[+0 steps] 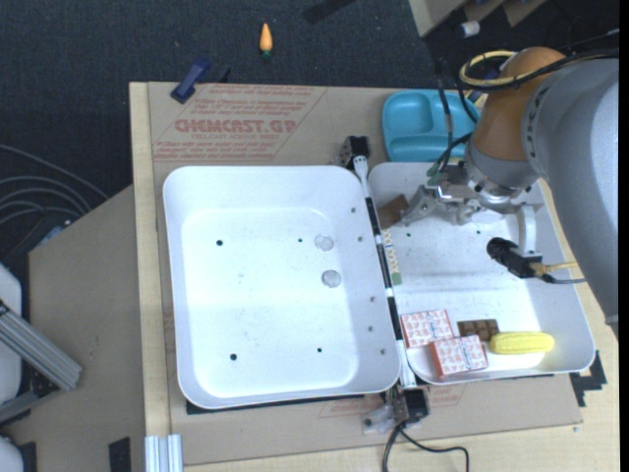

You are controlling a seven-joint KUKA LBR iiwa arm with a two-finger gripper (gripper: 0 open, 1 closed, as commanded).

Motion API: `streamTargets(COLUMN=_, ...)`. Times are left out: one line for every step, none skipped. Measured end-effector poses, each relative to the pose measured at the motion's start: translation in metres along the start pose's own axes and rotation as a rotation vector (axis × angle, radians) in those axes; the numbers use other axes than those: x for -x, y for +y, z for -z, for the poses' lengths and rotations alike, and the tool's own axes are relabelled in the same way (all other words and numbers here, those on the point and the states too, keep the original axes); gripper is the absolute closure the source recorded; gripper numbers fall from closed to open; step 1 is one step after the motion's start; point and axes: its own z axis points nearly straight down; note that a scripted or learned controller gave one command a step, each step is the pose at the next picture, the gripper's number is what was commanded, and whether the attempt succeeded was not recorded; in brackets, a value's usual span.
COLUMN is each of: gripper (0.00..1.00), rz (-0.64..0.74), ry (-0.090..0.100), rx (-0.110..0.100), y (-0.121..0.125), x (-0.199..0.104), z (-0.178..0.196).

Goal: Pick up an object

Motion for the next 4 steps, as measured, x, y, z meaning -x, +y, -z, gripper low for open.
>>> streamTargets(gripper=1.0, rz=0.001, ry=-0.002, rx=0.001, y=0.001, x=0.0, z=0.01)
streamTargets(gripper=0.0, rz=0.001, ry=-0.001, rx=0.0, y=0.0, x=0.0, z=0.01)
streamTargets(gripper=1.0, rz=0.002, ry=-0.003, rx=0.003, y=0.001, x=0.0, z=0.021)
streamTargets(gripper=0.0, rz=0.002, ry=-0.002, rx=0.002, y=0.001, x=-0.001, z=0.02)
